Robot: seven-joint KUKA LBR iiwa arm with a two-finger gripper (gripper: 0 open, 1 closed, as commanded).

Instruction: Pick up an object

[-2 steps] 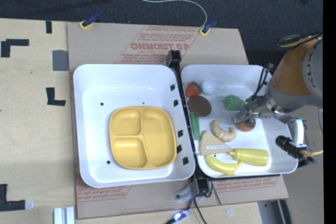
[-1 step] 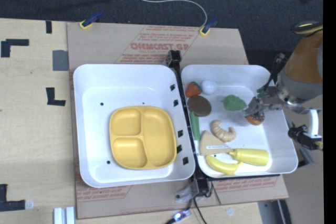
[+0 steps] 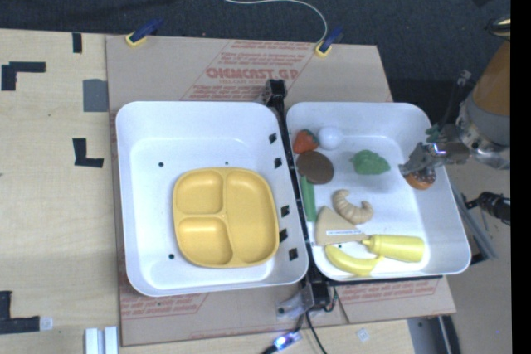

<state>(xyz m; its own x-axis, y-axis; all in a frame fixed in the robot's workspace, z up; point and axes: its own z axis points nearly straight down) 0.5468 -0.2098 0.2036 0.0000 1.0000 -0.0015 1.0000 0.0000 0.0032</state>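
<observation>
Hanging between the gripper's [image 3: 421, 166] fingers at the right wall of the right-hand white bin [image 3: 390, 113] is a small orange-brown object [image 3: 421, 178], gripped from above and seemingly lifted just over the rim. Nearest it in that bin lies a green leafy toy [image 3: 370, 162], then a beige croissant-shaped piece [image 3: 352, 207], a brown round disc [image 3: 315, 167], a white ball [image 3: 330, 137] and a yellow banana [image 3: 353, 262]. Beyond the divide, the left-hand white bin [image 3: 137, 178] holds a yellow sectioned plate [image 3: 225, 216].

Fixed above the surface [image 3: 50, 178], looking down at a slant on both white bins [image 3: 133, 128], moderately near.
</observation>
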